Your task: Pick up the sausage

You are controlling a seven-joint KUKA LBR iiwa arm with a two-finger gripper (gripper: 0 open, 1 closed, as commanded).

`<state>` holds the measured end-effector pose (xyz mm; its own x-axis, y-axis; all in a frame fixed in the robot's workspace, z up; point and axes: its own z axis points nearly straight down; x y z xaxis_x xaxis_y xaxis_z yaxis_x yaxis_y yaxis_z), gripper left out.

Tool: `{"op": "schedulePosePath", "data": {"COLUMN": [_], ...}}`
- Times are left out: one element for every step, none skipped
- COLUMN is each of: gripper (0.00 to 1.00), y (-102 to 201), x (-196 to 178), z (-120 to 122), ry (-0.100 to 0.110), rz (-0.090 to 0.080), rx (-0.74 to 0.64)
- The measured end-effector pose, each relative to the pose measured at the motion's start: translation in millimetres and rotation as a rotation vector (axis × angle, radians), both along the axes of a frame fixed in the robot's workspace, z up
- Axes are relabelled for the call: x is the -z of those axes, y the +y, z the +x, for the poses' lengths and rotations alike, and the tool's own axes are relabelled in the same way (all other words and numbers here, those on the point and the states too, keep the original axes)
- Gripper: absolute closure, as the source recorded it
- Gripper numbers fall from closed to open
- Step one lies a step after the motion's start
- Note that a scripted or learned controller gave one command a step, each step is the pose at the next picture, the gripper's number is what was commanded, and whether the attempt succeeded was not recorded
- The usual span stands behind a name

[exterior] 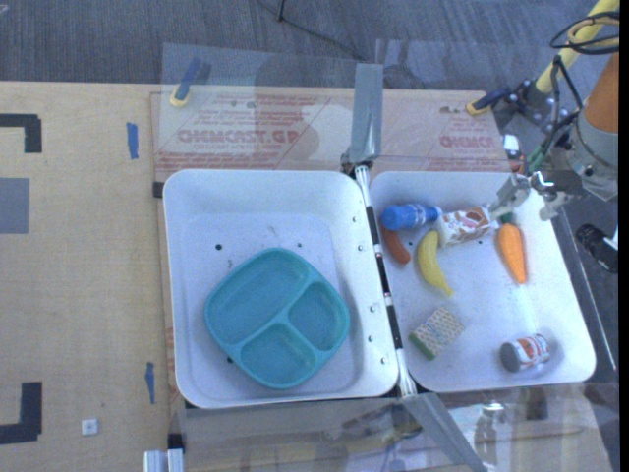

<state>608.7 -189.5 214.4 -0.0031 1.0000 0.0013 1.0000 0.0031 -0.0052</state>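
The left bin is sitting on the bench with a teal divided tray lying in its lower middle, angled, its three compartments facing up.

The right bin is standing directly beside it, the two rims meeting along the centre line. Against that bin's left wall the sausage is lying, a short reddish-brown piece tucked just below a blue bottle, which is lying on its side. The sausage is resting apart from the gripper, with nothing gripping it. Just to its right a banana is lying lengthwise, near but apparently not touching it. Below the banana a small patterned packet is lying flat. Above and to the right, a white and orange carton is lying beside the bottle. A carrot is lying further right, pointing down the bin. A small can is lying on its side near the bin's lower right corner.

The gripper is hanging over the bin's upper right edge, just above the carrot's top; whether its claw is spread or pressed together cannot be determined.
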Motion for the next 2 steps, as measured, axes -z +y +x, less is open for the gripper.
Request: {"op": "schedulePosePath", "data": {"gripper": [0.00,0.00], "y": [28.7,63.5], "x": [90.2,102.1], "z": [27.5,20.5], "ry": [-0.017,-0.039], "rz": [-0.004,-0.005], "rx": [0.243,0.163]}}
